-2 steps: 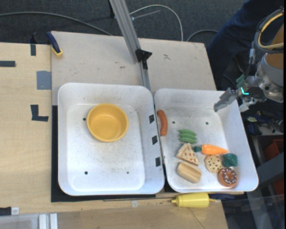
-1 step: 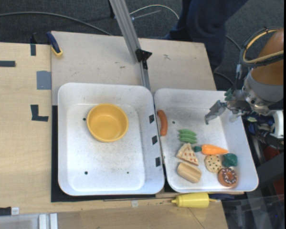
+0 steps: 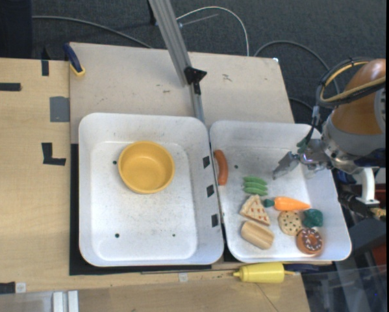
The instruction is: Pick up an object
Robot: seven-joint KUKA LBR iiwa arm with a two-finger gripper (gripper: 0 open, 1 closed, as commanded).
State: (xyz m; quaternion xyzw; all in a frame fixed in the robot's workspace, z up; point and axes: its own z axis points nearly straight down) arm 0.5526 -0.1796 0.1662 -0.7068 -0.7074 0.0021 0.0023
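Note:
The right bin [image 3: 259, 135] holds several toy foods: a red-brown sausage [image 3: 221, 166] at its left wall, a green pea pod [image 3: 254, 186], an orange carrot [image 3: 290, 204], a pizza slice [image 3: 254, 210], a cookie [image 3: 288, 222], a bread roll [image 3: 256, 234], a frosted donut [image 3: 309, 240] and a dark green piece [image 3: 313, 217]. My gripper [image 3: 284, 168] hangs over the right bin's upper right part, tilted down to the left, above and right of the pea pod. It touches none of the foods.
A yellow bowl [image 3: 146, 166] sits in the left bin [image 3: 97, 239]. A yellow mustard bottle [image 3: 262, 273] lies on the bench just below the right bin. A grey slanted pole [image 3: 175, 38] reaches down to the bins' shared top edge.

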